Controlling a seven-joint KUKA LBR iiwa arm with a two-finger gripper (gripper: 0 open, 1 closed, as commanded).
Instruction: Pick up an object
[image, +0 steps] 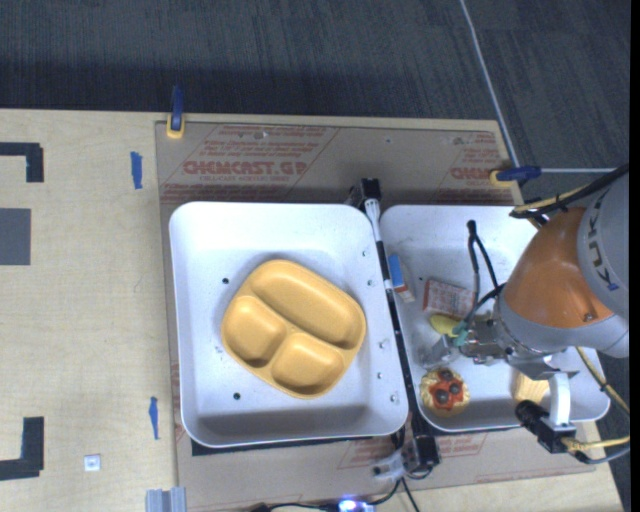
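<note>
The bench (80, 330) carries two shallow white bins side by side on a sheet of printed cardboard (260, 160).

Left bin (195, 240): a yellow tray (292, 327) with three compartments lies near the middle of the bin floor, turned at a slant to the bin walls.

Right bin (420, 235): three small items lie in the half nearest the left bin. A small printed packet (445, 296) lies toward the middle of the bin. A yellow item (443, 323) lies just below the packet. A round orange-and-red item (444, 390) with dark spots rests close to the bin's front edge.

The arm (560, 285) reaches in over the right bin's right side, its orange band above the wrist. The gripper (462, 340) sits low in the bin, just beside the yellow item and above the round item. Whether the gripper is released or clenched cannot be told; no item is seen between its fingers. Black cables (480, 262) loop from the wrist over the bin.
</note>
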